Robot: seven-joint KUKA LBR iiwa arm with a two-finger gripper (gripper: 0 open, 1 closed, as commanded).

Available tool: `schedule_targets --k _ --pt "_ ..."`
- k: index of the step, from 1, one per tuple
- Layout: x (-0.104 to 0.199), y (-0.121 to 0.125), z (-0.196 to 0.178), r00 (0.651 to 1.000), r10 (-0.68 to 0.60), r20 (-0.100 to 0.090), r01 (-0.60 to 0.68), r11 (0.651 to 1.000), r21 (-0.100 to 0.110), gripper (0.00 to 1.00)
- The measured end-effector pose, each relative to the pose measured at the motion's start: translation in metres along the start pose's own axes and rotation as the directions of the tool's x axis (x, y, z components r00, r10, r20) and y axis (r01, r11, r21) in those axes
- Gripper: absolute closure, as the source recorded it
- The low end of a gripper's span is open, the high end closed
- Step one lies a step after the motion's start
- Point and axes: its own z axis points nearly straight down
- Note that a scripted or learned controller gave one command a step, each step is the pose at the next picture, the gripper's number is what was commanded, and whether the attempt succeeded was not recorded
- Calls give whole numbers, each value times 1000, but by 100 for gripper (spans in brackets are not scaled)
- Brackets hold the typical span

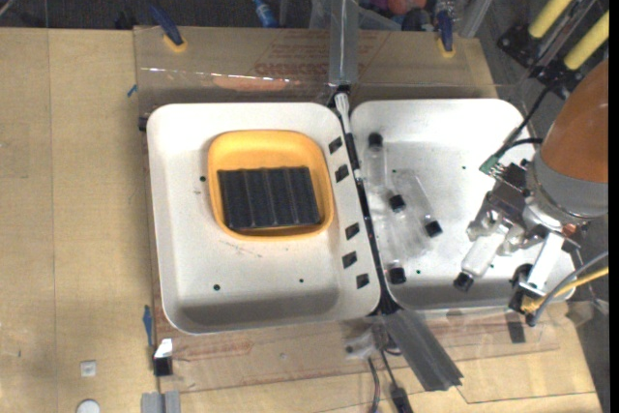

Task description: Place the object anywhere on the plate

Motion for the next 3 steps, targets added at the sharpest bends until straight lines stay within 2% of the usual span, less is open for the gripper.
schedule_targets --k 1,2,3 --pt "0 0 0 1000 0 0 0 1000 0 0" --pt "-19 85 8 979 -202 2 202 979 -4 0" --pt "-32 149 -9 918 -397 4 397 918 -6 0"
